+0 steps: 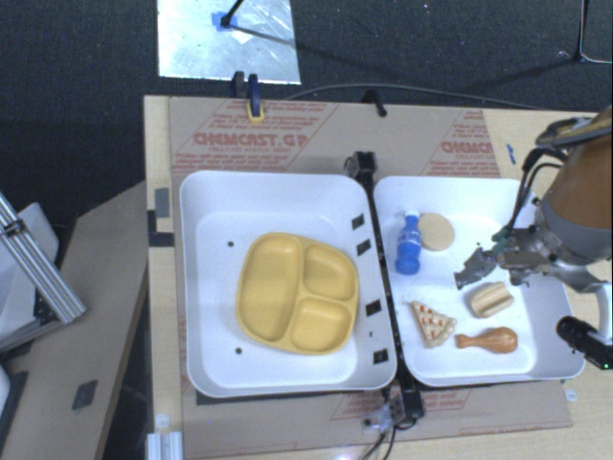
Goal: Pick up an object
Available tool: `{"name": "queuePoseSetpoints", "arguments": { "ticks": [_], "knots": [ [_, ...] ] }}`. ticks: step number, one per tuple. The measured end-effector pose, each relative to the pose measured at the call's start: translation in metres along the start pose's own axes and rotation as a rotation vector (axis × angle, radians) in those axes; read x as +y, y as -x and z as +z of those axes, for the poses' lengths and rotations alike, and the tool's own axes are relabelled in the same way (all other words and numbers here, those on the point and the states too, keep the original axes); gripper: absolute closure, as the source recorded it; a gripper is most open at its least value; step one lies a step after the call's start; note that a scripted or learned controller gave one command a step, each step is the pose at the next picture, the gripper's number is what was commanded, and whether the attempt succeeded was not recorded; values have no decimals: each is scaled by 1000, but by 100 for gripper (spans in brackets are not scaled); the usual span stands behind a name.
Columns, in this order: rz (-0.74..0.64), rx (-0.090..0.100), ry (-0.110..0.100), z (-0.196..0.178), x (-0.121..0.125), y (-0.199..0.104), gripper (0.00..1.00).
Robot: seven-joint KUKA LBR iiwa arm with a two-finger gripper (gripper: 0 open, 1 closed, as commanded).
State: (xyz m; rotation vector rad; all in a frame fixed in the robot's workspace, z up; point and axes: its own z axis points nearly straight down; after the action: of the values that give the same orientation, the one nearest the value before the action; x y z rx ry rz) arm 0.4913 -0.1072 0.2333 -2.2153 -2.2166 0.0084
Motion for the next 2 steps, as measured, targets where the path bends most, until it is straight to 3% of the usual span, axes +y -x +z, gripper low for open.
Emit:
{"name": "queuePoseSetpoints", "arguments": {
  "ticks": [1,2],
  "knots": [
    [-3,-2,11,-5,2,0,0],
    [-1,-1,6,58,3,0,0]
  ]
}}
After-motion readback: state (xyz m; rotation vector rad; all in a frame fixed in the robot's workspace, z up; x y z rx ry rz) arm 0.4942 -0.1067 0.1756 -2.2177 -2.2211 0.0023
